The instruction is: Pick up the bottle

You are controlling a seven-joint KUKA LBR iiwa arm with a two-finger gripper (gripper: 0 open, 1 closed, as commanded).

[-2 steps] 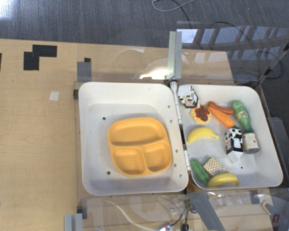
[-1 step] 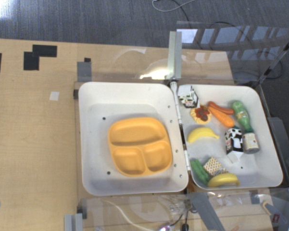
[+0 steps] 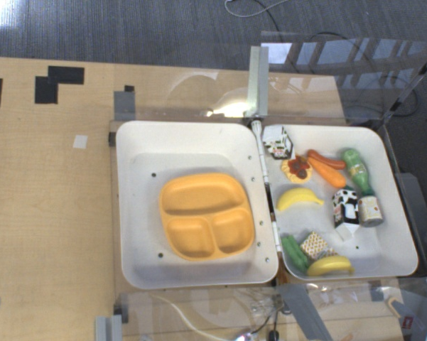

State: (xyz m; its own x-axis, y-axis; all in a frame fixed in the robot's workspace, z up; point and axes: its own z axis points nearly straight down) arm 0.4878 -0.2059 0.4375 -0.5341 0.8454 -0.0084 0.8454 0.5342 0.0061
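Note:
A green bottle (image 3: pixel 357 169) lies in the right bin (image 3: pixel 394 190), near its far right side, with its neck pointing toward the far edge. Just in front of it stand a small can (image 3: pixel 370 210) and a black-and-white carton (image 3: pixel 346 207). To the bottle's left lie two orange carrots (image 3: pixel 327 166).
The left bin (image 3: pixel 138 190) holds an orange divided tray (image 3: pixel 206 215). In the right bin also lie a banana (image 3: pixel 298 199), a second banana (image 3: pixel 330 266), a green vegetable (image 3: pixel 294 251), a checkered item (image 3: pixel 314 244), a small white box (image 3: pixel 277 143) and a brown piece (image 3: pixel 297 168).

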